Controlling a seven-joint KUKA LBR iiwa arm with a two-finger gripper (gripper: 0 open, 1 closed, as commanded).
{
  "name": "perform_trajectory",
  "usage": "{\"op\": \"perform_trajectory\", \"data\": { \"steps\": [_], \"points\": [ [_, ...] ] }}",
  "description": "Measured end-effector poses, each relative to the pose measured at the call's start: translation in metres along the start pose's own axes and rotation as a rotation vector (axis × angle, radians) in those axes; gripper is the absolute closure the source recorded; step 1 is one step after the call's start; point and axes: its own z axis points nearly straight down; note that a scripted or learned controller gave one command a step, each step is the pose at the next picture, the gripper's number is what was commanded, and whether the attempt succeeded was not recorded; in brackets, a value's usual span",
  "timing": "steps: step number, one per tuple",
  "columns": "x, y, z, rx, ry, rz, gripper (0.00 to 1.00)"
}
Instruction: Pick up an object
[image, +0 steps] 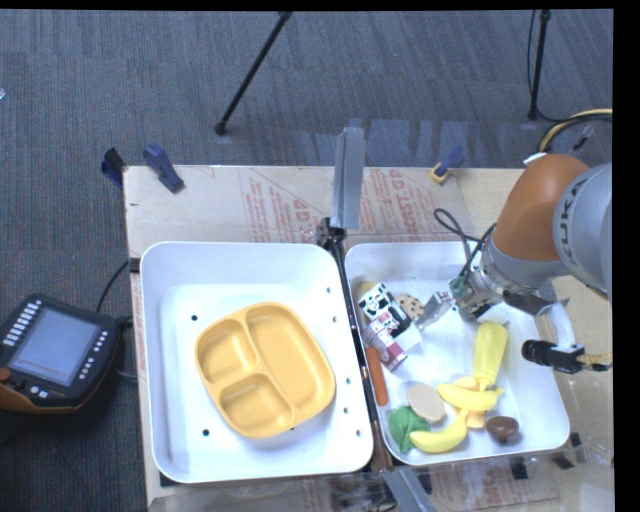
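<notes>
Leftward bin (170, 300) holds yellow tray (263, 369).

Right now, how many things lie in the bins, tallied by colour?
Yellow: 4, namely divided plastic tray, tall corn-like piece, flat piece, curved banana
Black-and-white: 1, cow-print carton
Orange: 1, thin stick
Green: 1, leafy piece
Tan: 1, round disc
Brown: 1, small lump
Total: 9
</notes>
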Motion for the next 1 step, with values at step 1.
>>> {"op": "perform_trajectory", "data": {
  "steps": [1],
  "points": [
    [-0.0389, -0.0398, -0.0623, -0.006, -0.014, -0.131, 0.0]
  ]
}}
